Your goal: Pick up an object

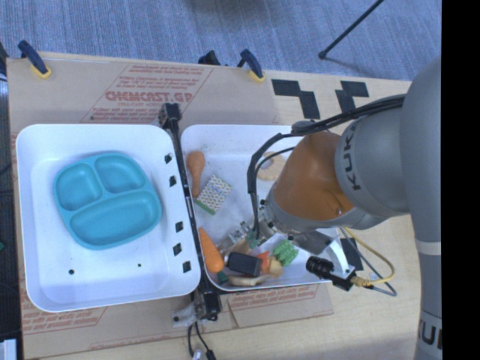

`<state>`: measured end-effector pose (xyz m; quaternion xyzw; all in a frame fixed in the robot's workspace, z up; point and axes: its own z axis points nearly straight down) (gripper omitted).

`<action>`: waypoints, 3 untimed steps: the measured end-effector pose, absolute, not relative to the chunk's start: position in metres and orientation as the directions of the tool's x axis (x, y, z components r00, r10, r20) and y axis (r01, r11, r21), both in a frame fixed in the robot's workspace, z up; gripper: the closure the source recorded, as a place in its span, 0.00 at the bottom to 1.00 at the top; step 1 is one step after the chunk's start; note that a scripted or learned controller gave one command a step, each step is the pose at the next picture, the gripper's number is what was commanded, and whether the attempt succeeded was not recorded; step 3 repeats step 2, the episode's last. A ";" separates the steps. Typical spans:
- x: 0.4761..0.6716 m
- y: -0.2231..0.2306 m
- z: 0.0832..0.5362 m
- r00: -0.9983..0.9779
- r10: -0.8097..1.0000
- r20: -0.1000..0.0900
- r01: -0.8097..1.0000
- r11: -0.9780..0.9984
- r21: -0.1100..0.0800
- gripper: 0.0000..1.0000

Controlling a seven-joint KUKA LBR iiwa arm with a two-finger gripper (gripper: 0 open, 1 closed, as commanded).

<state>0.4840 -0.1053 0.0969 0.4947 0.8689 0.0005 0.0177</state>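
Your pincer (253,235) hangs low over the right bin (225,137); the view hides its grip state. The toy carrot (211,251), just left, looks light, rigid, slick: grip mid-body.

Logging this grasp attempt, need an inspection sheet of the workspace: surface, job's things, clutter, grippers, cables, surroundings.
Surface: cardboard-covered bench, left bin and right bin side by side.
Job's things: in the right bin, carrot, patterned packet, black block, green piece.
Clutter: blue divided plate in the left bin.
Grippers: gripper low over the right bin's pile.
Cables: black cable looped at the wrist.
Surroundings: blue clamps, blue carpet.
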 end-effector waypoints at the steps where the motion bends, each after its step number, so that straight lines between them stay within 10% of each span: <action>1: 0.481 -0.101 0.105 -0.518 0.855 -0.012 0.855 0.518 0.008 1.00; 3: 0.477 -0.055 0.192 -0.439 0.898 0.001 0.898 0.439 -0.001 1.00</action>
